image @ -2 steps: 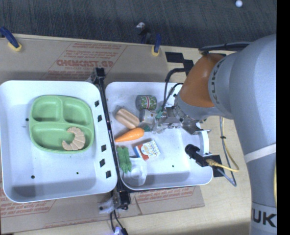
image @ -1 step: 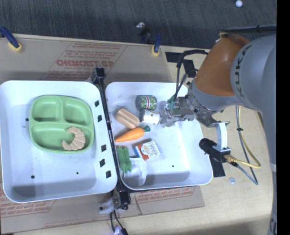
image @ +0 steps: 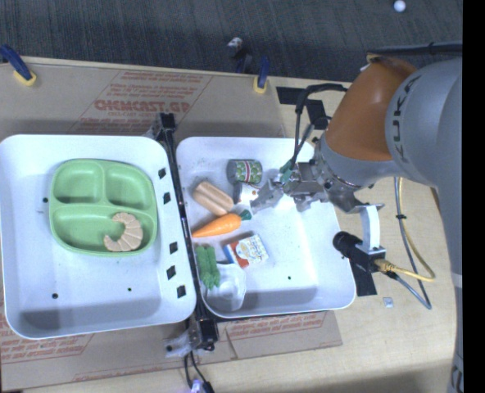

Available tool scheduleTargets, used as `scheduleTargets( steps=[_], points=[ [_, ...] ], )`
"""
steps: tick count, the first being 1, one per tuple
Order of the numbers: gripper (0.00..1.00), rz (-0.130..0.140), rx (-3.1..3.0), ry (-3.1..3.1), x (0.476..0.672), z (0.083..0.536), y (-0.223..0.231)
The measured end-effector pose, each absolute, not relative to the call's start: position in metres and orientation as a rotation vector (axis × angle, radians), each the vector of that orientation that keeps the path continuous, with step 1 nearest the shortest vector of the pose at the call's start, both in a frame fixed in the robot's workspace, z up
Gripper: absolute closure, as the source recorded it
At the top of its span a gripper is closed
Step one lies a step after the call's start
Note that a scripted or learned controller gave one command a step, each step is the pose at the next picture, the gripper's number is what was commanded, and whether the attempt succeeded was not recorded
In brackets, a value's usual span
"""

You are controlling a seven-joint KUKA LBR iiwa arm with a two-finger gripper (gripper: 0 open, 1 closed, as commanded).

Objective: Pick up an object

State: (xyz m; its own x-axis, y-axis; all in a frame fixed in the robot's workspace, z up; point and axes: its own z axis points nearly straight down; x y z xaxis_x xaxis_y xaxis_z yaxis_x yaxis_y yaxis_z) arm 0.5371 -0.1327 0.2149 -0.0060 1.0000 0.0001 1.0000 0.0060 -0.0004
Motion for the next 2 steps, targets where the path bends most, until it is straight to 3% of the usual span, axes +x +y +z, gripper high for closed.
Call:
scheduleTargets(
  steps=[1, 2],
  points=[
    [0.0, 0.003, -2.211, -2.228, 0.476, 0.094, -0.105],
    [1.0, 0.003, -2.205, -2.235, 0.477, 0.104, -0.106]
  ],
)
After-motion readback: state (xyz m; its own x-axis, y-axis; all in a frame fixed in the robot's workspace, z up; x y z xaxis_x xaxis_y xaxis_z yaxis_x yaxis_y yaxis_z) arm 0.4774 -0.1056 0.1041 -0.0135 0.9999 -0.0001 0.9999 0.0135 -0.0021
